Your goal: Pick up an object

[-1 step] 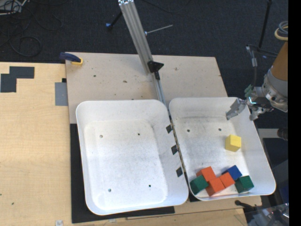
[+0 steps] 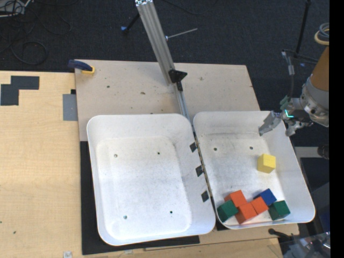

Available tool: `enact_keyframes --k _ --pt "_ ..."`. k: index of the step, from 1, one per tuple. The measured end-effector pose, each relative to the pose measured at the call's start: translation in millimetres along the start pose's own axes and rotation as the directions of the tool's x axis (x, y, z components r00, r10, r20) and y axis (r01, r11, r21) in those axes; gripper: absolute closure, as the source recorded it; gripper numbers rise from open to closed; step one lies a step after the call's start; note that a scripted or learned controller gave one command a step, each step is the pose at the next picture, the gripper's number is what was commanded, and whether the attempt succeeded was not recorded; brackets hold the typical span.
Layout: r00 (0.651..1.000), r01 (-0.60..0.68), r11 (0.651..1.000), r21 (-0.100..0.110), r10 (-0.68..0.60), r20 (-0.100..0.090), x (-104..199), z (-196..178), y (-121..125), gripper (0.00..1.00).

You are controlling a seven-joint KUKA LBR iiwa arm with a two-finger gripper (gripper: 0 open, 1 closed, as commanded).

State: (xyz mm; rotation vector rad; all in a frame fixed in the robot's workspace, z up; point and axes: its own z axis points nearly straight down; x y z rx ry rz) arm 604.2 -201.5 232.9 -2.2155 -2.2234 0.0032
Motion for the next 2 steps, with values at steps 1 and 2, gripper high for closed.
enact_keyframes --k 1,2 --pt "1.000 -0.002 1.000 0.005 0.002 -0.002 9.4 59.1 -5.8 0.00" --pt "1.000 -0.002 1.000 -0.009 0.002 0.003 4.8 105.0 -12.2 0.00"
